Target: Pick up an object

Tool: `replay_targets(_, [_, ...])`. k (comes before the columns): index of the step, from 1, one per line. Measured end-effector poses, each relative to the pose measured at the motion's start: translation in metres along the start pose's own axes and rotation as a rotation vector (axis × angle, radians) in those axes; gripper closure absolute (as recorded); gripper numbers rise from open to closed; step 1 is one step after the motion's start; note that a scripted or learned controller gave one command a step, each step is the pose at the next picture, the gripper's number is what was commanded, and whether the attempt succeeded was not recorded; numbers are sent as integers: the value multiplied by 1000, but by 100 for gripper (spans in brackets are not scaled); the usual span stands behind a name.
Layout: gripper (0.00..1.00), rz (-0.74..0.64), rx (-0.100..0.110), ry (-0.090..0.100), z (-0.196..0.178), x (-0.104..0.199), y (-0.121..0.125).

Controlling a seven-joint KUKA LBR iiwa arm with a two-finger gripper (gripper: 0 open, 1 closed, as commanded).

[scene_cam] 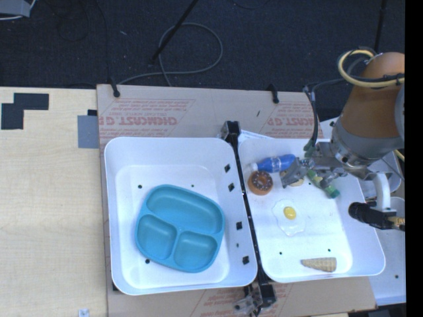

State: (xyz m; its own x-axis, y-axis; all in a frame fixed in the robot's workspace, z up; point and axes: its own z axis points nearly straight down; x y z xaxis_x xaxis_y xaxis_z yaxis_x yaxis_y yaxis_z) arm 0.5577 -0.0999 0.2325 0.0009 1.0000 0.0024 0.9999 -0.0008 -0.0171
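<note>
My gripper (305, 169) hangs low over the back of the right bin (370, 259), reaching in from the right. Its tip is right next to the right end of a blue bottle (275, 163) lying on its side. I cannot tell whether they touch. Just left of the bottle lies a brown donut (260, 182). A fried egg toy (290, 216) rests in the middle of the bin. Near the front lies a tan cone-shaped wedge (320, 264). A small green piece (330, 191) shows just under the gripper body.
The left bin (122, 157) holds a blue divided plate (180, 227). A black divider (239, 203) with clips runs between the bins. Cables and a black fitting (371, 215) hang by the right bin's right wall.
</note>
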Motion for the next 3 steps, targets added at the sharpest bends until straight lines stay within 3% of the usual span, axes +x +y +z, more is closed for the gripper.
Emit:
replay_targets(1, [0, -2, -13, -1, -7, 0, 2])
replay_targets(3, [0, -1, -9, -1, 118, -6, 9])
